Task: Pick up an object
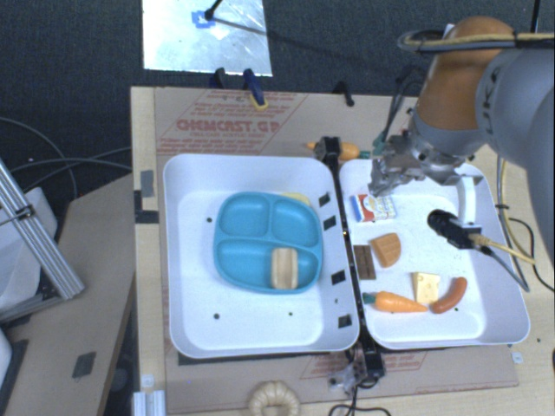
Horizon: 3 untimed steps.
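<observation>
the pincer [382, 183] hangs at the upper edge of the small white, red and blue card packet [374, 208], whose long axis seems to run across the right white bin [490, 263]. whether the pincer is open or closed cannot be told.

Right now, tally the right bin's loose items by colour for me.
Orange: 1, tapered toy carrot
Red-brown: 1, curved toy sausage
Yellow: 1, square cheese block
Brown: 2, tan bun piece, dark flat bar
Red-and-white: 1, small carton
Total: 6
</observation>
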Motion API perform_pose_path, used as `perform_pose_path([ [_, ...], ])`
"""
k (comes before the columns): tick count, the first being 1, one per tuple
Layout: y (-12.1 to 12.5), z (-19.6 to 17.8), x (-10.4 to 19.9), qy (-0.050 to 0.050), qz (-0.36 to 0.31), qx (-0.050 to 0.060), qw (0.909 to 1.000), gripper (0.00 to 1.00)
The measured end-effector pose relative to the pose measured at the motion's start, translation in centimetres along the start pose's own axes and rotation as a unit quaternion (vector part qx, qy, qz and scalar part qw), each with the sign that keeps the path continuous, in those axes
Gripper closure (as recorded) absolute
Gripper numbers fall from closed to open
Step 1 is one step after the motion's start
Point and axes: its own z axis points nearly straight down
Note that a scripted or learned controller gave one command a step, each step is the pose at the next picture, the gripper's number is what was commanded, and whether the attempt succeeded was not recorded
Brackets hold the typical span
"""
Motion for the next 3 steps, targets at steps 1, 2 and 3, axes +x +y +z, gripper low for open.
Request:
perform_pose_path([
  [1, 1.4, -1.3, 5.3, 0.0, 0.0, -0.001, 1.0, 1.0],
  [2, 3.6, 0.2, 10.5, 0.0, 0.001, 0.0, 1.0, 1.0],
  [3, 3.1, -1.3, 10.3, 0.0, 0.002, 0.0, 1.0, 1.0],
])
